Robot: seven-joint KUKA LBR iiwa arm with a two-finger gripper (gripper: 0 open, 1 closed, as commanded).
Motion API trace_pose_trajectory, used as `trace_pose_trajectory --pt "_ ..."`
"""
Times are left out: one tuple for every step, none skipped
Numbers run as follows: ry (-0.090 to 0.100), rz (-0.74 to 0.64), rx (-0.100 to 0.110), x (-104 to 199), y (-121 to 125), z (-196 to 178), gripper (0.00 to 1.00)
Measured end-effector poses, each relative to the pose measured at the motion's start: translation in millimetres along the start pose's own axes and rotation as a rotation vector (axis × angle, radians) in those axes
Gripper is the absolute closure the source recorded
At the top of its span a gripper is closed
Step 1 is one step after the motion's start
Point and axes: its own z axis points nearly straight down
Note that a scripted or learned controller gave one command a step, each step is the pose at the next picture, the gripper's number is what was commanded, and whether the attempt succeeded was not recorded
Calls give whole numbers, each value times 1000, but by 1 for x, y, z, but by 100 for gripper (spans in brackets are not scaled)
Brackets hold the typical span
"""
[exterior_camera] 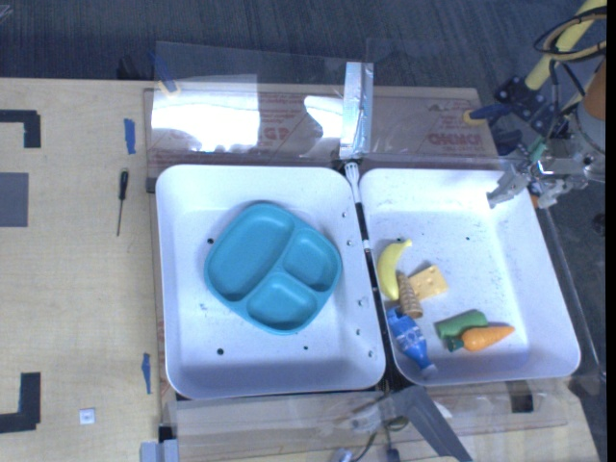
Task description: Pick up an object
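Starts at the gripper (535,174), hanging over the far right corner of the right bin (558,287), just inside its rim, at the end of an arm coming in from the right edge. Cannot tell how wide or narrow it stands: too small and too tangled with cables and brackets to read. Holds nothing visible.

Moving outward, crosses a bare stretch of white floor before meeting anything. Then reaches a cluster well apart from the gripper, toward the near left part of that bin:

- a yellow banana (392,268), nearest the divider between the bins, long axis running roughly far-to-near with a slight curve
- a pale yellow cracker (429,282), just beside the banana on its right
- a brown ridged cone (411,300), touching or almost touching the cracker's near edge
- a blue bottle (409,341), nearer again, lying tilted along the divider
- a green block (458,322) and an orange carrot (487,336), side by side and seemingly touching, the carrot's long axis lying left-to-right

Puts every candidate down and to the left of the gripper in the view, the carrot and green block being the closest. Probably calls for a diagonal travel toward the near left, then a descent, with the closing line turned across the chosen object's long axis.

Farther out, finds a blue divided plate (274,266) in the left bin (178,287), beyond the divider and farthest from the gripper.
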Motion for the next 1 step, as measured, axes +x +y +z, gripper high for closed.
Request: trace_pose_trajectory --pt "3 -125 6 65 -27 86 0"
